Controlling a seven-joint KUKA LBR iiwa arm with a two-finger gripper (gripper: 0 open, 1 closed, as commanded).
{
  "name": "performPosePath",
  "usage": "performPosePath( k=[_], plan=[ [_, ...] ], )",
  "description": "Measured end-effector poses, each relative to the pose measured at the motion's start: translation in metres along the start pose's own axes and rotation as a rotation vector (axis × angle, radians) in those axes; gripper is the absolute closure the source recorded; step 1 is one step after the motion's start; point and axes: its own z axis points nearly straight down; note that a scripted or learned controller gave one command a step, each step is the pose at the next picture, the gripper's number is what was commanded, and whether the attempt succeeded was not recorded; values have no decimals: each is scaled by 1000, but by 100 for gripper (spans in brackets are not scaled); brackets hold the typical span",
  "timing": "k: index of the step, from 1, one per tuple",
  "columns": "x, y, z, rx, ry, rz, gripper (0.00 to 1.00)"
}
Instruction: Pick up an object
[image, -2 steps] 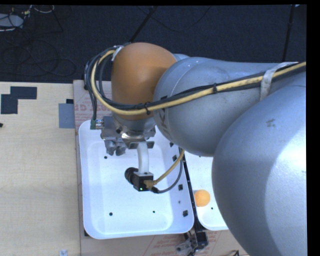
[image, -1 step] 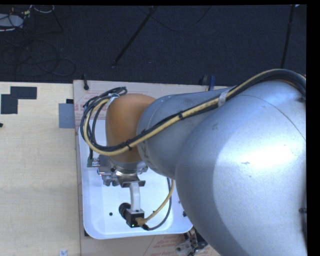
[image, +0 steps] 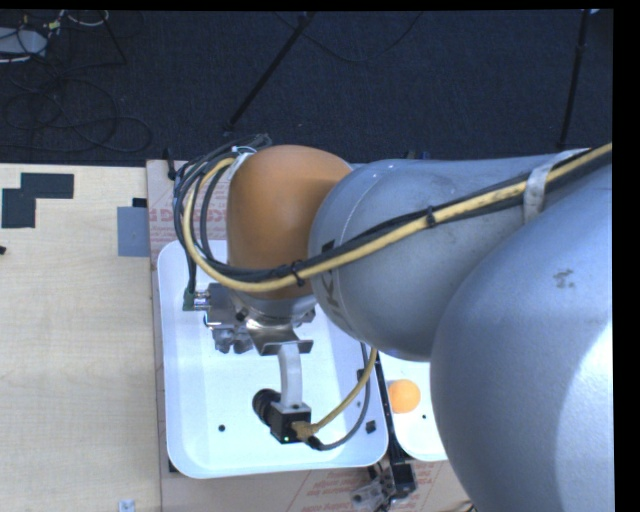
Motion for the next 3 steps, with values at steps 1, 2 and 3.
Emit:
performPosePath(
  k=[1, 2, 3],
  plan=[
    [-1, -14, 35, 7, -3, 5, 100],
    [1, 32, 13, -2, -1, 3, 100],
    [0, 30, 15, 2, -2, 5, 0]
  ],
)
